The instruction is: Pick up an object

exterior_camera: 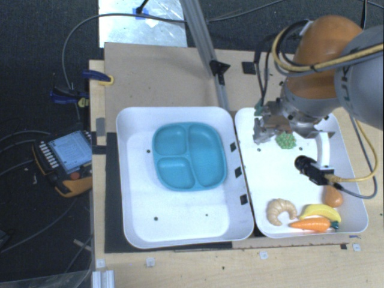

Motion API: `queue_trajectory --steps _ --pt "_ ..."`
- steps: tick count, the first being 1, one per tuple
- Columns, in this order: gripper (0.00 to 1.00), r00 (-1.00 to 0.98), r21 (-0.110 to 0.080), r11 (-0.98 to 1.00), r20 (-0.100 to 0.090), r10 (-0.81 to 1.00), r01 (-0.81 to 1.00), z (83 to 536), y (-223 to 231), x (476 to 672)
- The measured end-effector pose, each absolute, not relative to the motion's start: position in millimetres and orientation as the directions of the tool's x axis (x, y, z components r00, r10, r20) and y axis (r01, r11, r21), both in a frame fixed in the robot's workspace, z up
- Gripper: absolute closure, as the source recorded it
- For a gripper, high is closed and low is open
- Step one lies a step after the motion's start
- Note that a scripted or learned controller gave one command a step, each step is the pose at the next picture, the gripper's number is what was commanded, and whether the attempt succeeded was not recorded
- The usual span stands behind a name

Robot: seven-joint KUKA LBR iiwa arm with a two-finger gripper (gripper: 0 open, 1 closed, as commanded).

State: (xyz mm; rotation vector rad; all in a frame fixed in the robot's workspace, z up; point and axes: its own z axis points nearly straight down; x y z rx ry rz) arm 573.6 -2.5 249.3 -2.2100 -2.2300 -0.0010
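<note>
Dark carpet surrounds the desk [120,83]; the gripper [267,129], finger state impossible to tell, hovers in the right bin [264,218] beside broccoli [285,140], and should centre over it before descending.

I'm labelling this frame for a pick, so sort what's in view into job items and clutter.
Job items: gripper; broccoli floret; croissant; banana; carrot; egg-shaped brown item; right bin.

Just lying about: blue divided plate; left bin; handheld device off the bench.
</note>
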Motion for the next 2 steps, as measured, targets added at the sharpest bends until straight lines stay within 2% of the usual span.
queue_trajectory --steps 1,2 --pt "1.0 -0.009 -0.001 0.009 0.002 1.0 1.0 235 41 559.3" --pt "1.0 -0.01 -0.001 0.01 0.003 1.0 1.0 240 86 540.2"
